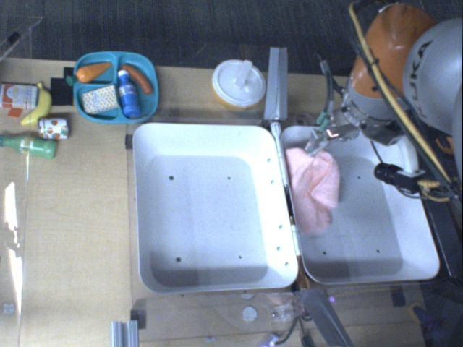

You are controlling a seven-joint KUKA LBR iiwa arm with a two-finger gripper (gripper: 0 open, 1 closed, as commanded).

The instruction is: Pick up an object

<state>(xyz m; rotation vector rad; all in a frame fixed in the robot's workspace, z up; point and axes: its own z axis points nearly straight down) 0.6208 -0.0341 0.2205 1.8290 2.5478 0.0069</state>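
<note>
A pink cloth (313,186) lies crumpled along the left side of the right white bin (391,262), close to the divider between the bins. My gripper (323,139) hangs at the bin's far left corner, right at the cloth's upper edge. Whether it touches the cloth is unclear. The grey arm with its orange band (387,38) reaches in from the upper right and hides the bin's far right corner.
The left white bin (210,208) sits beside it. Behind the bins stand a white lidded cup (239,84) and a blue divided plate (116,85) of toy food. A banana (40,103), small can (53,128) and green bottle (29,146) lie far left. Black cabling (396,173) hangs over the right bin.
</note>
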